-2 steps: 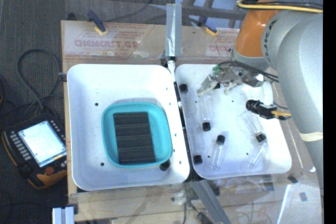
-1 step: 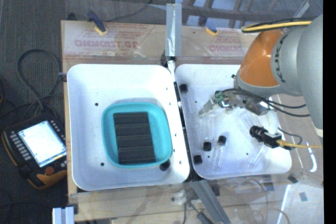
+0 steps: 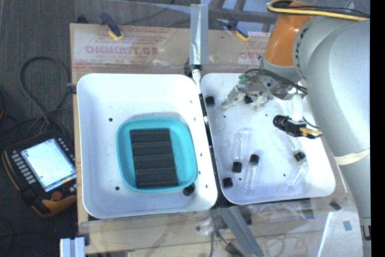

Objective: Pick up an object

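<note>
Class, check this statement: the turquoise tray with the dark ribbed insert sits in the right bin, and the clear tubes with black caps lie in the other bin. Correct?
No. The camera view shows the turquoise tray in the left bin; the clear tubes lie in the right bin.

A handheld control pendant (image 3: 43,173) with a lit screen lies on the floor at the lower left of the frame, a black cable (image 3: 33,78) looping above it. Along the upper edge, a brown printed board (image 3: 132,51) lies under clear sheeting, held by two blue-and-yellow clamps (image 3: 111,26).
</note>
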